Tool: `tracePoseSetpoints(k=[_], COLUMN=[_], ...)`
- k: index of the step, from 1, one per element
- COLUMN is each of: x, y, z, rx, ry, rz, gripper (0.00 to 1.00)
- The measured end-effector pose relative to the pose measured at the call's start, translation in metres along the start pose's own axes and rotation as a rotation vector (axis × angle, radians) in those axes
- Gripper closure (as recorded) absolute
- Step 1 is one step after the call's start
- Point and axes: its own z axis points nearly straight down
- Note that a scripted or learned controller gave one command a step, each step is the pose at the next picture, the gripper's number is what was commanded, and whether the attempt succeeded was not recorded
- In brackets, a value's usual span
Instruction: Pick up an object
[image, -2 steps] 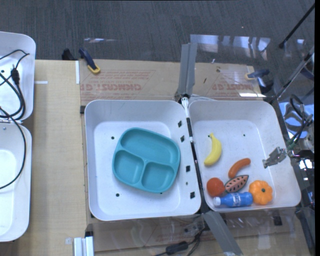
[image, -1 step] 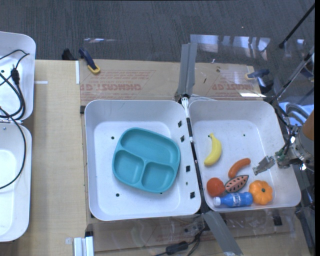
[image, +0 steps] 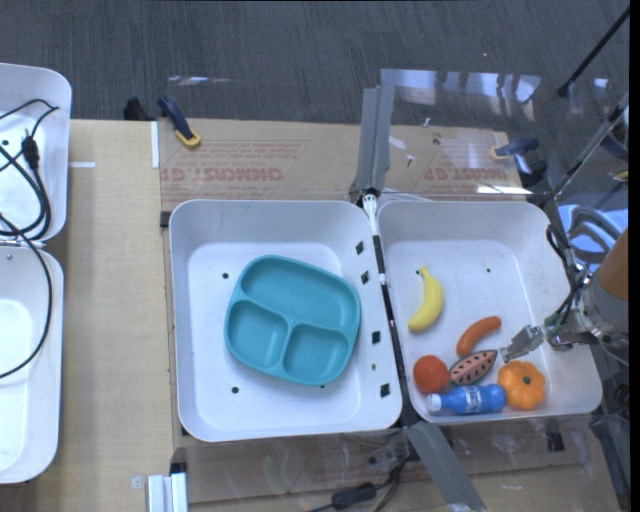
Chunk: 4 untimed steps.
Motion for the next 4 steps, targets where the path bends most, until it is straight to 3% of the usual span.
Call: tracePoseSetpoints(k=[1, 2, 3, 4], x=[0.002, -0.007, -0.007, -0.006], y=[0.039, 0.012, -0.001, 0.0], z=[0.018, 0.02, 0.021, 0.012], rx=[-0.002, -0.001, -0.001, -0.003], ry=[-0.002, 0.001, -0.001, -0.002], rz=[-0.008, -0.325, -0.372, -0.369], gripper=[0.0, 0.0, 0.0, 1.0])
